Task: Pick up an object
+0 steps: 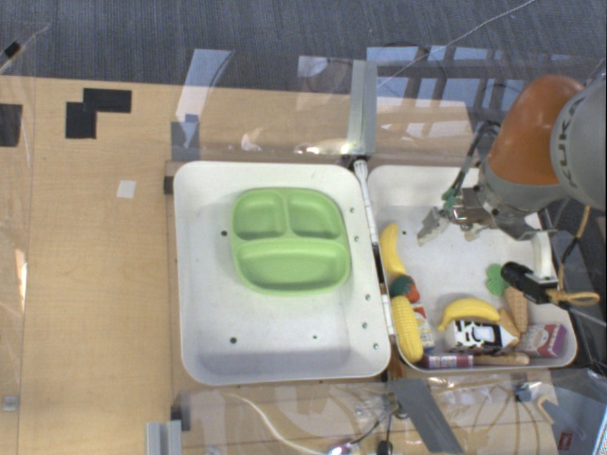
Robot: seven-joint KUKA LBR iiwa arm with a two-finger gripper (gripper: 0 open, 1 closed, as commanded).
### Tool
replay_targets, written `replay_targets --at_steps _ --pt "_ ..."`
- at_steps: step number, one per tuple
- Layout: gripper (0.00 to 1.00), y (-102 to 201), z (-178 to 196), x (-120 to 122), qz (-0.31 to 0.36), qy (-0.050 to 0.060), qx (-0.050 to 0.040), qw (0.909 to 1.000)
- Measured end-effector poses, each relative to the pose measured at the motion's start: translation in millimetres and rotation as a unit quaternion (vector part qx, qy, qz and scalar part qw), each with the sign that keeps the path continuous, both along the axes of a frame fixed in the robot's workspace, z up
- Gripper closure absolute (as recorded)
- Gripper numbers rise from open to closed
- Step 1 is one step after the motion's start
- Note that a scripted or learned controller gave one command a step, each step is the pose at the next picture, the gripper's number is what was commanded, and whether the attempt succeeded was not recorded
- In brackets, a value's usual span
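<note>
Toy banana — lying along the left wall of the right bin, far of a corn cob and mixed clutter at the near edge. Likely light, stiff and smooth; best pinched across its slim middle. Fingers — spread open, holding nothing, hovering just right of it. Left bin: green divided plate.

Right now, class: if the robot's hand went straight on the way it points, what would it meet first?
The hand points down-left toward the right bin's bare white floor. It would probably meet that floor first, short of the long banana, though depth is hard to judge.
</note>
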State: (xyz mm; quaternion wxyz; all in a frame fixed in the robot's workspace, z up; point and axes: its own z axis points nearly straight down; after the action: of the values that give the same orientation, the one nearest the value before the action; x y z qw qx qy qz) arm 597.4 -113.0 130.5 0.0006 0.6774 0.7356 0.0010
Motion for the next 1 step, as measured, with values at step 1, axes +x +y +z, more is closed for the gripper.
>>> replay_targets --at_steps 1 --pt "0.0 2.4 -38.8 -49.2 0.044 -0.008 -0.0011 0.999"
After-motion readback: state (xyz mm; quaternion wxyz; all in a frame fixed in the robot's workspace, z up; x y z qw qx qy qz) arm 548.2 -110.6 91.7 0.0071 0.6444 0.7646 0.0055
